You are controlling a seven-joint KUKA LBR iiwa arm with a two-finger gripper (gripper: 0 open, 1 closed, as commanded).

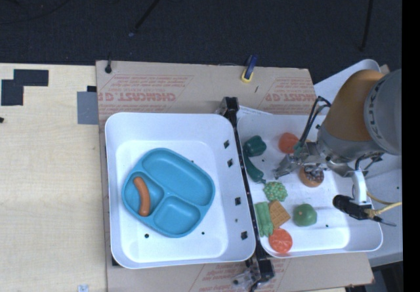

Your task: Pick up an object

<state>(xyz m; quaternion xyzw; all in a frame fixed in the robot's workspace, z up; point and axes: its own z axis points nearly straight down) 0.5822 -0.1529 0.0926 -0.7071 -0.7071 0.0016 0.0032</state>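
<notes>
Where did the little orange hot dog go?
The orange toy sausage lies in the left-hand compartment of the blue divided plastic plate, which sits in the left white bin, away from the other toy food in the right bin.

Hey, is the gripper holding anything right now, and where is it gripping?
Cannot tell: the gripper sits low in the right bin among toy foods, its tips unclear.

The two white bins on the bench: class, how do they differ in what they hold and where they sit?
1. The left bin holds a blue divided plate with one sausage on it; the right bin holds many loose toy foods, such as a tomato and a green apple.
2. The gripper is over the right bin, not the left bin.

Both are shallow, white and side by side.
</notes>
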